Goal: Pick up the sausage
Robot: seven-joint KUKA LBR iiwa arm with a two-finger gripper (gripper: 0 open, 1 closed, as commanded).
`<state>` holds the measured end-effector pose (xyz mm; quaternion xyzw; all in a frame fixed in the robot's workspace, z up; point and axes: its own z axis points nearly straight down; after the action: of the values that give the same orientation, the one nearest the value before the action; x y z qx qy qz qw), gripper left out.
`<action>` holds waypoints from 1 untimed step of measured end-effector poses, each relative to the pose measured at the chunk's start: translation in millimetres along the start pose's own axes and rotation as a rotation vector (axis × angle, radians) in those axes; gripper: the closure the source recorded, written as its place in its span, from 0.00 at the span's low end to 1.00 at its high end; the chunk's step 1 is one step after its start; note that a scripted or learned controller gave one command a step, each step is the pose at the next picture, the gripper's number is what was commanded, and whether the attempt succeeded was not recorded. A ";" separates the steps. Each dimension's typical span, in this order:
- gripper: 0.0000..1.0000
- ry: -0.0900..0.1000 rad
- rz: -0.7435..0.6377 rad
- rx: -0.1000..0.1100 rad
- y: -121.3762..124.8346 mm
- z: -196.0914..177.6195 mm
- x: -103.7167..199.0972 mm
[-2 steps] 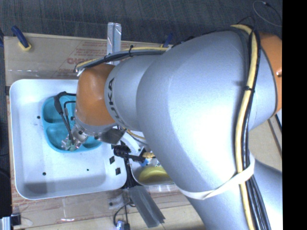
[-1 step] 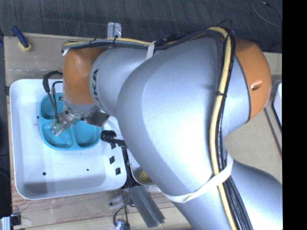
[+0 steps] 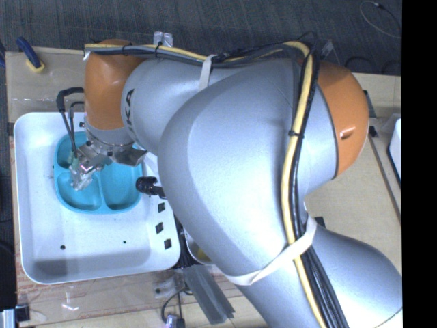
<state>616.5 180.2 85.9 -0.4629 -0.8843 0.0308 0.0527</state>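
Claw (image 3: 83, 173): down inside the left bin, over the blue divided dish; tip blurred, so how far it is spread cannot be told, nor whether anything sits in it.
Contact: appears to be at or just above the dish's left compartment; touching or apart, unclear.
Sausage: not made out; the dish's far part is hidden beneath the wrist and claw.
Blue dish (image 3: 113, 195): in the far half of the left bin, near its right wall.
Left bin (image 3: 41, 244): white, shallow, near floor bare.
Arm (image 3: 239, 176): grey, orange band above the wrist, reaching from the right, covering the right bin.
Counter (image 3: 20, 80): pale wood; a blue-handled tool (image 3: 29, 52) at the far left corner.
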 end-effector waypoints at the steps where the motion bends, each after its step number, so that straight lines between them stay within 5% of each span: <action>1: 1.00 -0.071 -0.269 -0.089 36.3 -9.0 -10.6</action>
<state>653.2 192.2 90.4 -0.3409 -0.9401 0.0006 0.0044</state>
